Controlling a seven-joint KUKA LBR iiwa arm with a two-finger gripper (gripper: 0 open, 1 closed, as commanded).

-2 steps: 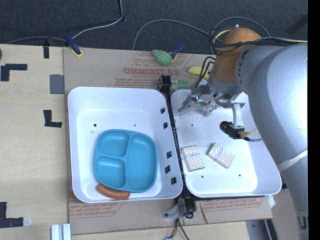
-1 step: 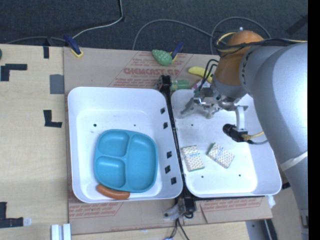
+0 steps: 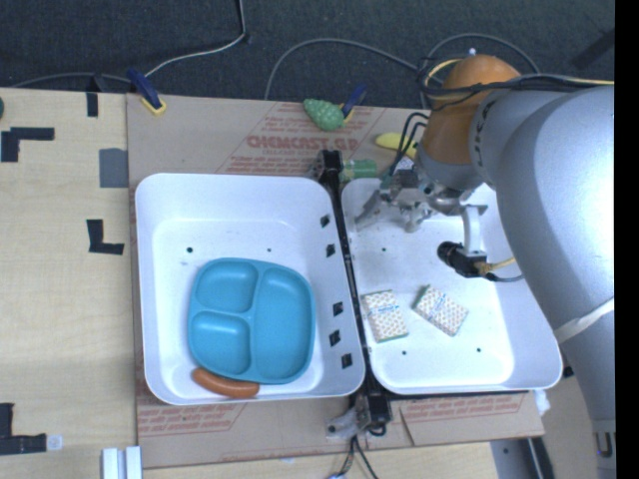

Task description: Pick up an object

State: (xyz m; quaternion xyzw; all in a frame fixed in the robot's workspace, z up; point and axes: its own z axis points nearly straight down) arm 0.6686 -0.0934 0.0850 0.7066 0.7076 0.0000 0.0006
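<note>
Grey robot arm (image 3: 544, 188) fills the frame's right, its hand (image 3: 399, 203) low in the right white bin (image 3: 499, 367); its grip cannot be told. Two small patterned packets (image 3: 384, 315) (image 3: 441, 309) lie below. Blue divided plastic plate (image 3: 250, 319) and orange sausage (image 3: 226, 384) occupy the left bin (image 3: 170, 218).

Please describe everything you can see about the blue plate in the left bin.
The blue plate is a light blue tray with rounded corners and three compartments: one long one on the right side and two smaller ones on the left. It looks like smooth plastic. It lies flat, face up, slightly turned, in the near part of the left bin. Nothing lies in its compartments. An orange sausage-shaped toy rests against its near edge.
</note>
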